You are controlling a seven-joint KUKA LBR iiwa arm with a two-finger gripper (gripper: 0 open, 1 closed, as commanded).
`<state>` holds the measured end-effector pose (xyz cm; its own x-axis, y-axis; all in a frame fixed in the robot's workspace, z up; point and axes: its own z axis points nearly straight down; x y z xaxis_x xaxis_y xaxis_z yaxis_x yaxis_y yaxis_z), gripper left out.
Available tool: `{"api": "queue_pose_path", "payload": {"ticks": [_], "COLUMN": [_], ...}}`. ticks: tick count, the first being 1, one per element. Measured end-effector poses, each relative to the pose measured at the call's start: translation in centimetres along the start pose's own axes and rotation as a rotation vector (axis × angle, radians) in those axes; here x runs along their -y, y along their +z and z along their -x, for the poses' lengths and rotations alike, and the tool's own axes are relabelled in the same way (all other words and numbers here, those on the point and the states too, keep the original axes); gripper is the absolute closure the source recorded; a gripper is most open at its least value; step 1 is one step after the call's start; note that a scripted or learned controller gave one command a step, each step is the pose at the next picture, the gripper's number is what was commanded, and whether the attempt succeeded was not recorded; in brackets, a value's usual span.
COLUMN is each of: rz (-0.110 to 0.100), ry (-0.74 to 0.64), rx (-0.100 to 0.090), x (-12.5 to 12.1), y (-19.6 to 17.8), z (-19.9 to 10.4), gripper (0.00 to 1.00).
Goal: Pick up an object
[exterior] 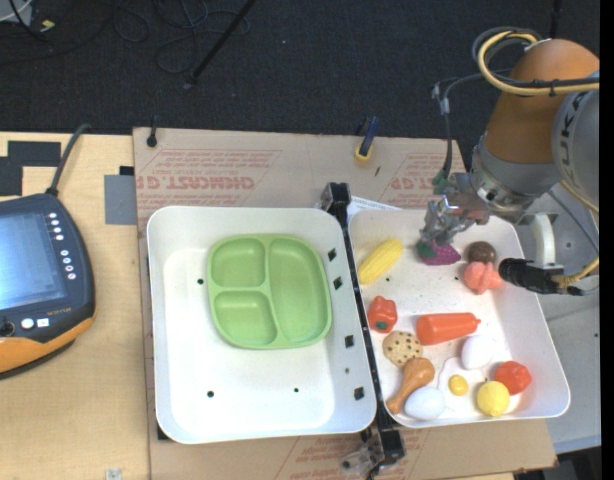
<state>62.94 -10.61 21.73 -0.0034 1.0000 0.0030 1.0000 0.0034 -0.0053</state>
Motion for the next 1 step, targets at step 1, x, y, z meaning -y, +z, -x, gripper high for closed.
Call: {"api": "queue_pose_path", "payload": {"ticks": [1], "rz": [0.0], "ry": [0.0], "rx": [0.001], "x": [0.25], "y": [0.38], "z": [-4.35], "gripper": [1.0]}}
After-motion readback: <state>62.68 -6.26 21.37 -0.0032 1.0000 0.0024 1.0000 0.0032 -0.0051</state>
